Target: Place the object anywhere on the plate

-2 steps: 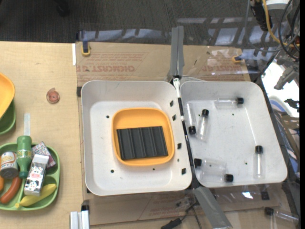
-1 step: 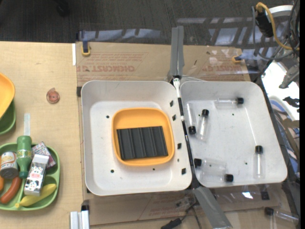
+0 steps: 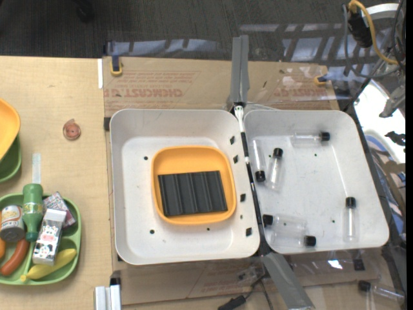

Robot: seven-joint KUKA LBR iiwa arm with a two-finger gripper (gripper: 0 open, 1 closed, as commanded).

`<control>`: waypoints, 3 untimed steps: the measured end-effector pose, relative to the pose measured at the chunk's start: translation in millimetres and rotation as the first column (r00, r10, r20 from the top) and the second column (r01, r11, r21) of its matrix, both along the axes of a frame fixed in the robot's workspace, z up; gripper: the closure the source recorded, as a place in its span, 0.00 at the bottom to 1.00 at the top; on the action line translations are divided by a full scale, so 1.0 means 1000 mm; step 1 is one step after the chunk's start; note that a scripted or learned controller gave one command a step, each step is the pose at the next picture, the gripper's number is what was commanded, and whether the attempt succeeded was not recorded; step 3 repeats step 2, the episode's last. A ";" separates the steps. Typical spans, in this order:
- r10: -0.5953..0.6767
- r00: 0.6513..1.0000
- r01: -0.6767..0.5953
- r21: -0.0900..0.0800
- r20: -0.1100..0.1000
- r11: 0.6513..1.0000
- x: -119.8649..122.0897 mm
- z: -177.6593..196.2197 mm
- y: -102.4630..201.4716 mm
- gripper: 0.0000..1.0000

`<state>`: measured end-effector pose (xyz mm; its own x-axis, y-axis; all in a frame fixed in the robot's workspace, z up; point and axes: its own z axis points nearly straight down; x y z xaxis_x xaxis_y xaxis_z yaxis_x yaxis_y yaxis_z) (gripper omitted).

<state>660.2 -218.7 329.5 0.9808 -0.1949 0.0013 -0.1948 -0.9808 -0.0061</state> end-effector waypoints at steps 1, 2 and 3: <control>0.000 1.000 0.000 -0.001 0.000 1.000 0.000 -0.008 0.000 0.00; 0.000 1.000 0.000 -0.001 0.001 1.000 0.000 -0.005 0.001 0.00; 0.000 1.000 0.000 -0.001 0.001 1.000 0.000 -0.005 0.001 0.00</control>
